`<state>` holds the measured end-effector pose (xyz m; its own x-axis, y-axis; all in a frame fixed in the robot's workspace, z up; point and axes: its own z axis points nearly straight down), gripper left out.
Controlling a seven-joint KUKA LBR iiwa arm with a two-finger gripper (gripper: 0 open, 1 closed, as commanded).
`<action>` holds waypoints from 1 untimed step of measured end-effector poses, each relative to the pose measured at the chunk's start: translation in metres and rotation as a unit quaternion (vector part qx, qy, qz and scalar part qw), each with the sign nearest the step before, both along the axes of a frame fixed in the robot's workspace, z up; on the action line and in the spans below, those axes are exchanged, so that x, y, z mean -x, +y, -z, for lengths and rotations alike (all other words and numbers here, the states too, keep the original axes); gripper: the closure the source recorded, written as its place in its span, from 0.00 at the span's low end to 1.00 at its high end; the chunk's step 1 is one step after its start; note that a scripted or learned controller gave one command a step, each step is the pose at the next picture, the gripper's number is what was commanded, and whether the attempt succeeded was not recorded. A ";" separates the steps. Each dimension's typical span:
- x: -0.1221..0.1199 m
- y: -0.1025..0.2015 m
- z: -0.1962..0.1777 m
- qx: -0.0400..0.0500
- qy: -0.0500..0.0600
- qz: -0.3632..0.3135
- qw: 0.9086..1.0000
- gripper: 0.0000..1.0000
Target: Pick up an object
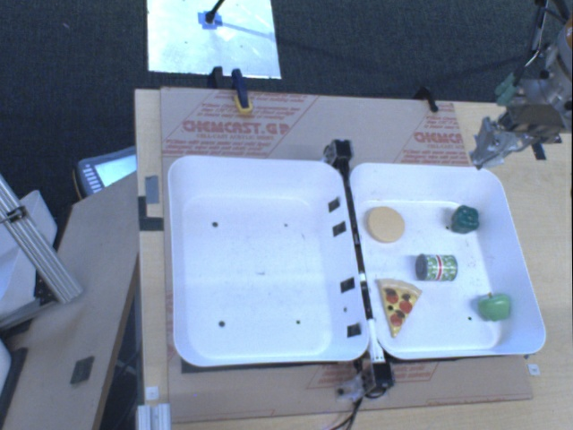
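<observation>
1. Hovering at the far right corner of the right bin (515,240), my gripper (491,153) sits over the rim rather than over the bin floor. I cannot tell how it is set, so I make no claim of a grasp; nothing is visibly held.
2. Nearest to me lies the dark teal object (464,219), on the bin floor just inside that same corner, down and slightly to the view's left of my gripper. I judge it the most direct candidate: a short move inward and a descent.
3. Next out is the small can (436,267), lying on its side with its long axis running across the bin, left to right in the view. Closing across its narrow girth would suit it best, in my judgement.
4. Beside it, toward the divider, rests the flat tan disc (387,224); its low profile looks hard to grip.
5. Farther from me, the green object (494,307) sits by the right wall near the front edge.
6. Farthest, the pizza slice (398,303) lies flat near the divider, its tip pointing to the front edge.
</observation>
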<state>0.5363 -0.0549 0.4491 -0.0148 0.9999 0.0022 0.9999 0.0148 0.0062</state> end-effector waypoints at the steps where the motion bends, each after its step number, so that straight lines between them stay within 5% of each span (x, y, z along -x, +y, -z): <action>1: 0.034 0.101 -0.057 -0.001 -0.001 0.000 1.000 1.00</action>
<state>0.5028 0.0456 0.5059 -0.0156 0.9999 0.0039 0.9998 0.0155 0.0088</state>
